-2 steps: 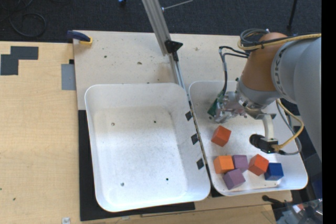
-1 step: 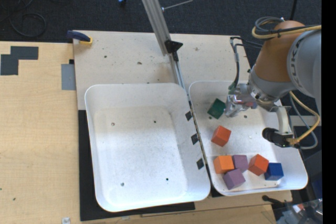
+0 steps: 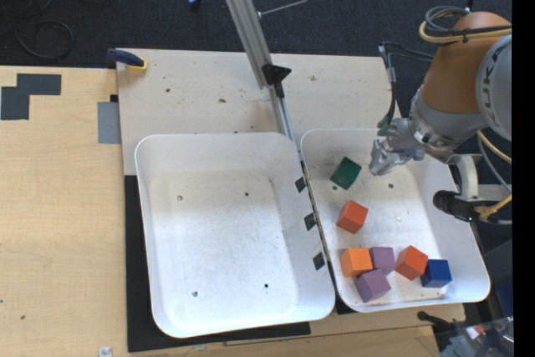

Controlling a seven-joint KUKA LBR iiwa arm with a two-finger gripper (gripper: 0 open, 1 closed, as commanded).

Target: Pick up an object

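Right white bin [image 3: 468, 276]: small dark-green cube [image 3: 345, 173], seemingly tilted, near pincer [image 3: 382, 162].

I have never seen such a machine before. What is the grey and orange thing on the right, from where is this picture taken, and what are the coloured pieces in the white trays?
It is a robot arm; its task is to pick up an object. One camera looks down at a slant from above the bench. The gripper, its two-fingered hand, hangs over the right bin, beside a green block. I see nothing held in it. Lower in that bin lie an orange-red block, an orange block, two purple blocks, another orange-red block and a blue block. The left bin stands beside it.
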